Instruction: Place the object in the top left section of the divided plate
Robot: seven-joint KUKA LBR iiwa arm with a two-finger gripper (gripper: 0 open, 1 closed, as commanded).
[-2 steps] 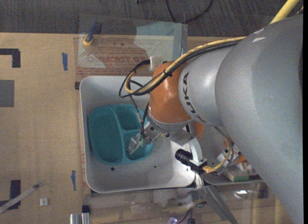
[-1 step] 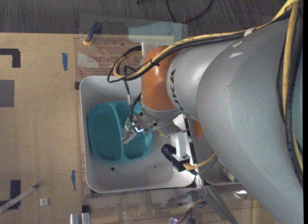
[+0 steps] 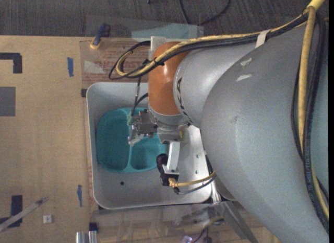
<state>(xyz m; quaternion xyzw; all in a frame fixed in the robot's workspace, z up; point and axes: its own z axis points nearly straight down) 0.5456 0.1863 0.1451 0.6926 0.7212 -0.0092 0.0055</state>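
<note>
My arm (image 3: 250, 111) comes in from the right, grey and bulky, covering much of the white bin (image 3: 104, 195) that sits on the desk (image 3: 42, 132). The orange band (image 3: 162, 90) sits just above my wrist, with yellow and black cables (image 3: 135, 64) looping over it. My fingers (image 3: 136, 129) hang over the teal divided plate (image 3: 112, 142), at its right side, near the ridge between sections. From above, my own wrist hides their tips, so I cannot tell whether they are wide or narrow, or whether anything sits between them. The plate lies in the left part of the bin. The object I cannot make out anywhere. Blue tape (image 3: 70, 67) marks the desk to the left.
</note>
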